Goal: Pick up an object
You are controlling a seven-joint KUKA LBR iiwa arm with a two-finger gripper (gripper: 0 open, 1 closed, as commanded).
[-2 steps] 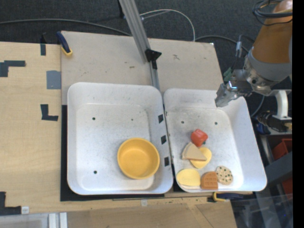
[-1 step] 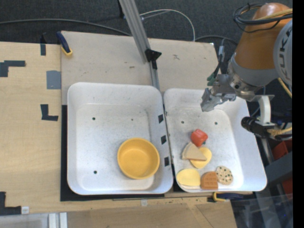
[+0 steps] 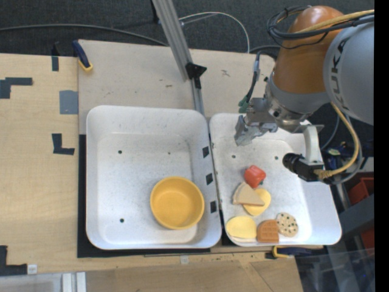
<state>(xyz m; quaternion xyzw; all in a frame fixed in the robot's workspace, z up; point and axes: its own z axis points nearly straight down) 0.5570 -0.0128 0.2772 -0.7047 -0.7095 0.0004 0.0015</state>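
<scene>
My gripper point(image 3: 243, 134) hangs over the far end of the right bin point(image 3: 316, 224), its grey fingers pointing down at bare floor with nothing seen between them. Nearer the camera in that bin lie a small red piece point(image 3: 255, 176), a tan wedge point(image 3: 245, 195) on a yellow piece point(image 3: 258, 202), a pale yellow disc point(image 3: 241, 227), an orange-brown waffle piece point(image 3: 267, 231) and a chocolate-chip cookie point(image 3: 286, 224). A yellow bowl point(image 3: 177, 202) stands in the left bin point(image 3: 103, 139) toward its near right side.
A slanted metal pole point(image 3: 176, 35) crosses above the far edge between the bins. The arm's black cable fitting point(image 3: 302, 166) overhangs the right bin's right side. Cables run behind the bench. A yellow-blue clamp point(image 3: 82, 56) sits at the bench's far left corner.
</scene>
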